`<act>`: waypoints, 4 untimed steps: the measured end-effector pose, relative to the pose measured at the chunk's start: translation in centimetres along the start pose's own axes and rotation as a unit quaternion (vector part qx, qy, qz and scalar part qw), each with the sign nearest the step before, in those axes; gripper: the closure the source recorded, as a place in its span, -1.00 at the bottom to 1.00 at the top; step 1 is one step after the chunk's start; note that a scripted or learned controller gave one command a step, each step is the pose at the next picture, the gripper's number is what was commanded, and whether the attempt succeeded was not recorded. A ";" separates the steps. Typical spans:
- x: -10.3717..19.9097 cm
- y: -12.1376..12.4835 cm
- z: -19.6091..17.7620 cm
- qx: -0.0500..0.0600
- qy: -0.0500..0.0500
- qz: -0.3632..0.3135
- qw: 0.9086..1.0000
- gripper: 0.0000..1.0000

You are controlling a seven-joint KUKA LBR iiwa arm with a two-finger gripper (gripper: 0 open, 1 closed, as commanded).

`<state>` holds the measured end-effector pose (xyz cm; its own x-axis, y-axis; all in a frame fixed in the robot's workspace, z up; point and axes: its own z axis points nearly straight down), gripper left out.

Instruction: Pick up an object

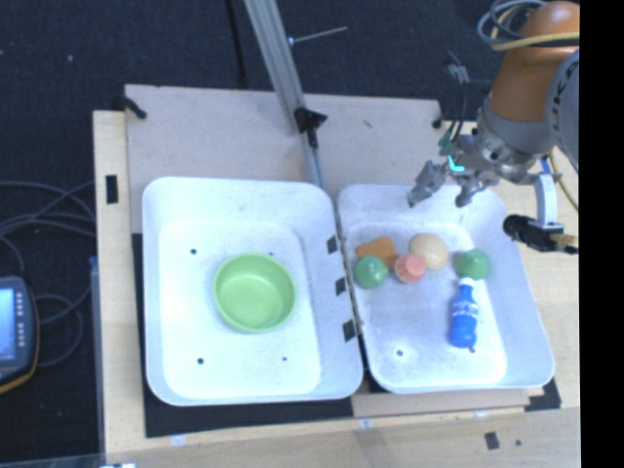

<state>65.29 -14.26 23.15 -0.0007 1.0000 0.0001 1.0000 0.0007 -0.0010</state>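
Claw, fingers spread and gripping nothing, hangs over the right bin's far edge; clustered balls and blue bottle lie nearer; crowding risks a glancing, failed grasp.

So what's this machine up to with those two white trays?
The robot arm's gripper hangs open above the far edge of the right bin, holding nothing. Its job is to pick up an object. Below it lies a cluster: an orange piece, a beige ball, a pink piece, two green balls and a blue bottle. The left bin holds a green bowl.
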 end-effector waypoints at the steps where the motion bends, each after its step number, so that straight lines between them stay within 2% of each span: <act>1: 0.0 0.0 0.0 0.000 0.000 0.000 1.000 -1.00; 3: 1.3 -0.3 9.9 0.002 0.000 0.000 1.000 -1.00; 4: 1.3 -0.3 13.3 0.000 0.000 0.000 1.000 -1.00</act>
<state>64.96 -12.92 9.89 -0.0007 1.0000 -0.0007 1.0000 0.0007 -0.0019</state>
